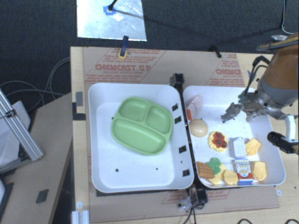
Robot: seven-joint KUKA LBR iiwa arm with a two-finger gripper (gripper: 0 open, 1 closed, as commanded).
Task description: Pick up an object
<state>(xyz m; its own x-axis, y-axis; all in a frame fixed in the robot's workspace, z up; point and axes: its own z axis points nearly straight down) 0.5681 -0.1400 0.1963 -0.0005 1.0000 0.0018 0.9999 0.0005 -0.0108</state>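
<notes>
The right bin [219,94] holds several toy foods. A pink-and-white piece [194,104] lies at its back left, with a tan ball [198,127] in front of it. Further forward are a red-and-yellow pizza piece [218,141], a white block [238,147] and a ridged yellow piece [252,146]. My gripper [240,114] hangs over the bare back-right part of this bin, behind the white block. It is open, its fingers spread with nothing between them.
Along the right bin's front wall lie a brown piece [204,170], a green piece [214,163], a small carton [241,167] and two yellow pieces [230,177] [259,170]. The left bin [100,139] holds a green divided plate [141,125].
</notes>
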